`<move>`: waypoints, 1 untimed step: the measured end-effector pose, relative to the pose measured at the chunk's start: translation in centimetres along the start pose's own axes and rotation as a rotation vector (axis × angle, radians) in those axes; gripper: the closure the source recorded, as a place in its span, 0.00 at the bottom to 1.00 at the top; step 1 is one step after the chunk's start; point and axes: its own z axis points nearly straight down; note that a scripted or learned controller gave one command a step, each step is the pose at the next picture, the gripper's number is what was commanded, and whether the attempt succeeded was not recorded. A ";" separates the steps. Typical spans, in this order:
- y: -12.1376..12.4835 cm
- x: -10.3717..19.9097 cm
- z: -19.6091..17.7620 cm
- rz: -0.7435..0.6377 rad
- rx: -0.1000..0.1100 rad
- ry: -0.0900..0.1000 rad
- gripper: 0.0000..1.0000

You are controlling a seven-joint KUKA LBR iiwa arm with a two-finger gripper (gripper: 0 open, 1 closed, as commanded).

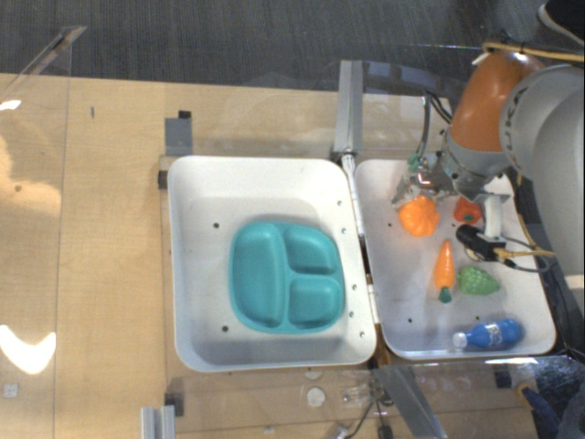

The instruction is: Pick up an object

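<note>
The arm (539,108) runs off the right edge, and it half hides a red object (467,211).

One fixed cam above the light wooden bench (91,245), angled down at two shallow white plastic bins (196,190), mid-range.

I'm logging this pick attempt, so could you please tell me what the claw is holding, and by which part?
It cannot be told. The claw sits just above the orange fruit in the right bin, but no object is seen in it.
</note>
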 end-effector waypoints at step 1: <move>1.8 3.9 -10.7 -0.148 0.007 0.002 1.00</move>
